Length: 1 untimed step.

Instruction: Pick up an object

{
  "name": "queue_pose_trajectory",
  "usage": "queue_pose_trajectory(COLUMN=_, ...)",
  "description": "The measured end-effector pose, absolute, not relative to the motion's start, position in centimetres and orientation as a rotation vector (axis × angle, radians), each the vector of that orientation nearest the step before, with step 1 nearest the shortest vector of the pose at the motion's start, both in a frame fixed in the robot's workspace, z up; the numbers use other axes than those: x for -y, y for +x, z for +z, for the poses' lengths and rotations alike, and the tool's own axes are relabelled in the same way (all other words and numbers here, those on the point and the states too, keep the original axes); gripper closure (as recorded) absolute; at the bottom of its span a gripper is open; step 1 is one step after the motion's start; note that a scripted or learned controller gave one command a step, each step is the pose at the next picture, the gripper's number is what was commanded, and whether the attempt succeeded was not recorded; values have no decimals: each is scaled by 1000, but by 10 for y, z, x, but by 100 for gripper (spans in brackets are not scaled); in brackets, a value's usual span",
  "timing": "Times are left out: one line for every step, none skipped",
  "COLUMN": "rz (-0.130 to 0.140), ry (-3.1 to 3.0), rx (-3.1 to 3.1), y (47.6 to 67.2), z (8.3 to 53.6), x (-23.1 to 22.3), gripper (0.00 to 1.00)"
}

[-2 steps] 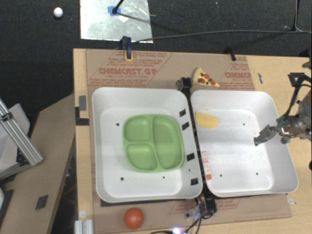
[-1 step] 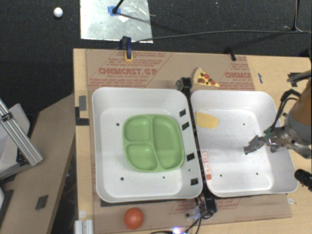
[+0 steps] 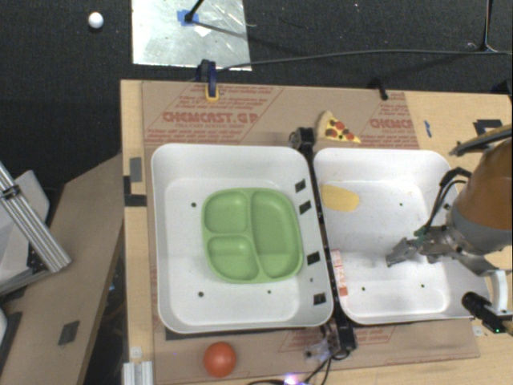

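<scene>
A flat yellow oval piece lies in the right bin near its back left corner. My gripper hangs low over the right half of that bin, to the right of the yellow piece and well apart from it. Nothing shows in its grasp. The arm's orange band rises behind it at the right edge. A green divided plate sits in the middle of the left bin.
A toy pizza slice lies on the cardboard behind the bins. An orange-red ball rests on the board in front of the left bin. A blue clamp grips the board's back edge below a shiny sheet.
</scene>
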<state>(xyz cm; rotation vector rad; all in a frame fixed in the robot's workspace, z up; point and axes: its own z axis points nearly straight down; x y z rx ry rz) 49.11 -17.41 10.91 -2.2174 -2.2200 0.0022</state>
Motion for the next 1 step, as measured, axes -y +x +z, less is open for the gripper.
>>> queue_pose_trajectory(rz=-2, ry=-2221, rx=2225, y=493, z=123, x=175, gripper=100)
